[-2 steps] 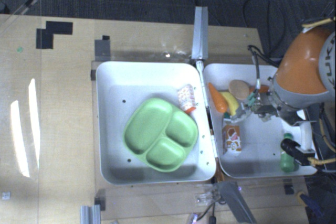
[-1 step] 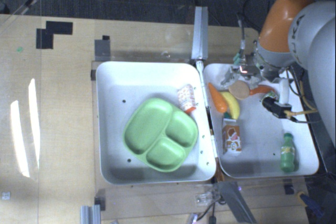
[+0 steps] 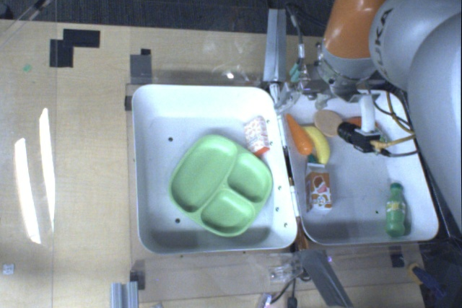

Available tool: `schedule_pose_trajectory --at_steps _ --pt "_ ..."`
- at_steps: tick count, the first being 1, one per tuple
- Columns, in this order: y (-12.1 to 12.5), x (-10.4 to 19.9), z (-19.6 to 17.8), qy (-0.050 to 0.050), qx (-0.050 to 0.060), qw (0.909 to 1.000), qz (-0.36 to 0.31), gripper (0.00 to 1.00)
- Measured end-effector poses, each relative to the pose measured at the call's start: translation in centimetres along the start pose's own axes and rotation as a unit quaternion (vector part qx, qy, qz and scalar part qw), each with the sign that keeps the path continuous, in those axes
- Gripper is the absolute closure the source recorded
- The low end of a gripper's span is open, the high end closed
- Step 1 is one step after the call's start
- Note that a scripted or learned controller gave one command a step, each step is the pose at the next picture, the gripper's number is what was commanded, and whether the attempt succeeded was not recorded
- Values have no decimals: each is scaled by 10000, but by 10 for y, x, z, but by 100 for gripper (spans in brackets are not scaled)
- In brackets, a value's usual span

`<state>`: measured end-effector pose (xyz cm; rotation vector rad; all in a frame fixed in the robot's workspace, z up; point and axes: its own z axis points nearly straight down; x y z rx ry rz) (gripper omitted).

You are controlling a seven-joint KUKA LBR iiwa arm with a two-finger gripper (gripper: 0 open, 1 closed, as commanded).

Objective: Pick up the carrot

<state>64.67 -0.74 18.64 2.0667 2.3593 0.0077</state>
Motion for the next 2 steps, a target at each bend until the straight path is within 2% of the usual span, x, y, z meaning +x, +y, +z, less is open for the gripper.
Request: schedule_pose_trajectory --at_steps 1,2 --pt "-64 -31 0 -1 9 9998 185 0" --pt "-43 -31 -11 -3 -6 9861 -1661 0"
